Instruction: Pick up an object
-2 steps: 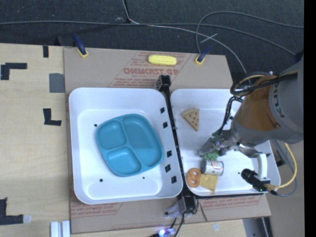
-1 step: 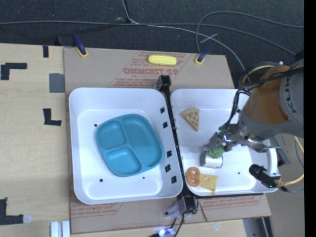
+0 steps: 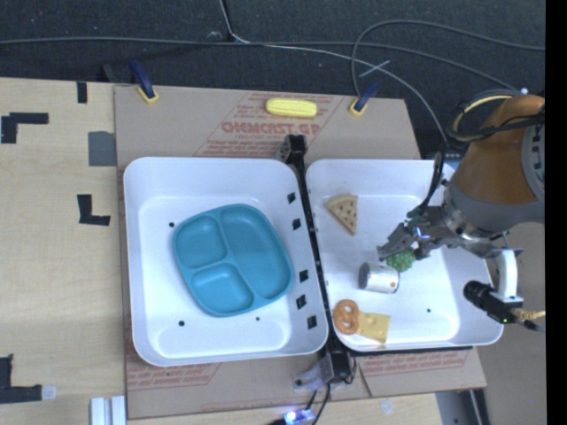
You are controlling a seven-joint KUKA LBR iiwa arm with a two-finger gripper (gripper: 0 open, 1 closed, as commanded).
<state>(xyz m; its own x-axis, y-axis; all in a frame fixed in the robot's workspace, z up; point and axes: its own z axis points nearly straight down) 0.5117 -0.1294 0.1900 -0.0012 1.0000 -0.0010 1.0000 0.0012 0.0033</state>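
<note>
We cannot make out the gripper (image 3: 400, 250) fingers; they blur into a small green object (image 3: 402, 259) at their tips. Whether that object is gripped or merely lies beneath, we cannot tell, and its kind is too small to judge. The arm (image 3: 500, 175) runs off the right edge. A pretzel (image 3: 345, 314) partly covers the cheese wedge (image 3: 373, 327) corner.
</note>
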